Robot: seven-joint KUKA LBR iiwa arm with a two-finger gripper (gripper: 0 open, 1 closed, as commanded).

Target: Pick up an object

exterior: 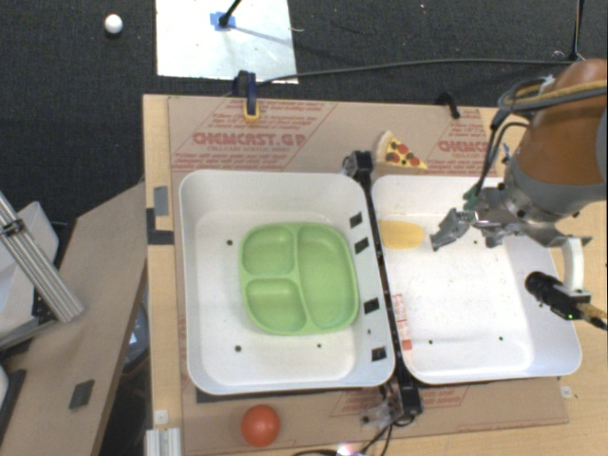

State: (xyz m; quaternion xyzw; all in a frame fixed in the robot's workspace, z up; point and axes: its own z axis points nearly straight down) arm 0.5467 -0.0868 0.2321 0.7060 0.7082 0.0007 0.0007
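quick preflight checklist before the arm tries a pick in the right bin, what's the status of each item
1. Target present: a flat yellow piece lies in the right bin, near its upper left corner. ok
2. Pincer position: hangs beside the yellow piece, to its right, not over it. not ok
3. Pincer holding anything: nothing visible between its tips. ok
4. Fingers open enough for the piece: cannot tell
5. Divided green tray sits in the left bin, away from the pick. ok
6. Pizza slice toy lies outside both bins. ok

- Brown protective sheet (285, 131) under the bins: red print "CHEMCAST GP", legible at upper left; repeated at upper right (461, 145), only partly legible.
- Other red print near bottom: illegible.
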